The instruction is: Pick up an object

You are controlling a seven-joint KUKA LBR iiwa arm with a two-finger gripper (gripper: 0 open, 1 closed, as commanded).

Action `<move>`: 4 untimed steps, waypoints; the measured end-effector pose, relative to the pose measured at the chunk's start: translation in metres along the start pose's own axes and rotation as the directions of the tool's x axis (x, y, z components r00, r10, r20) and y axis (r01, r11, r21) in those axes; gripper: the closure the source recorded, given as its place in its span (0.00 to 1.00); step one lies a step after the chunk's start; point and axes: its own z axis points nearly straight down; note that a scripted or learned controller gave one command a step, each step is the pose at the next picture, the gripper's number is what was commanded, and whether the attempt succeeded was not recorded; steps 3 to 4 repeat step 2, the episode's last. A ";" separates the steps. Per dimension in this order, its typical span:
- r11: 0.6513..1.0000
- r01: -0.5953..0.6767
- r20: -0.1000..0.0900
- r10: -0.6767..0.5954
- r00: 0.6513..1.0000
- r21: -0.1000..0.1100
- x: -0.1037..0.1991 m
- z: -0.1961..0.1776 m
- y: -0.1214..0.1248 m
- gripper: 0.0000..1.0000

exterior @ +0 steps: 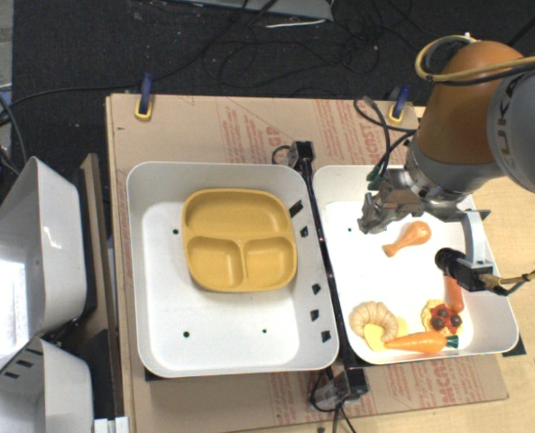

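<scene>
Orange toy drumstick, lying flat, upper middle of right bin

The arm runs out of the picture at the right edge, and its bulk hides the far right corner of the right bin. The gripper hangs over that bin's far part as a dark cluster, and whether its fingers stand apart or together cannot be told. At the left edge two white containers are cut off, and the small dark-and-yellow toy at the bin's near right is too small to identify.
</scene>
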 end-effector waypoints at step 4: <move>1.000 0.001 0.000 -0.001 1.000 -0.002 0.108 0.004 -0.006 1.00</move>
